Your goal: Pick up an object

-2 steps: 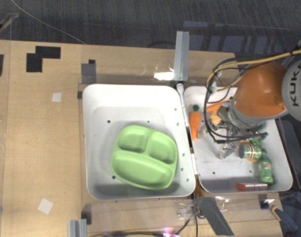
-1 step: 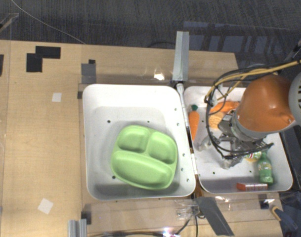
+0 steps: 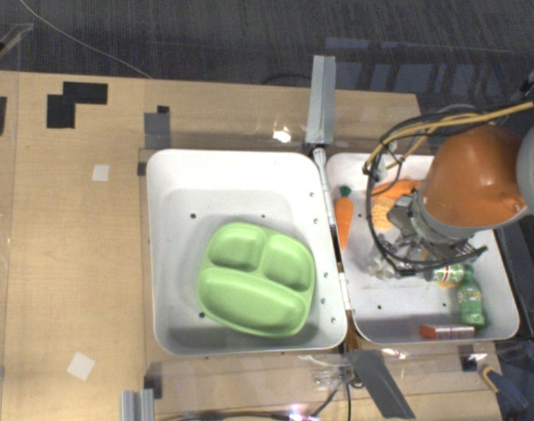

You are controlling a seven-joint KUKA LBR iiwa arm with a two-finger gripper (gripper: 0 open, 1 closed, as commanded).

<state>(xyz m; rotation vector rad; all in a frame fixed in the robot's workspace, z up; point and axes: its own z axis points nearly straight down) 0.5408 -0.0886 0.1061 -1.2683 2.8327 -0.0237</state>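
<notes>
The tool [image 3: 405, 251] hangs low in the right bin [image 3: 503, 318], its grip impossible to tell. The carrot [image 3: 344, 220] lies just left of it, long axis running near to far.

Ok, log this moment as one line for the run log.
arm: low over right white bin | grasp: unconfirmed | right bin: orange toy carrot, green plastic bottle, red marker | left white bin: green divided plastic plate
</notes>
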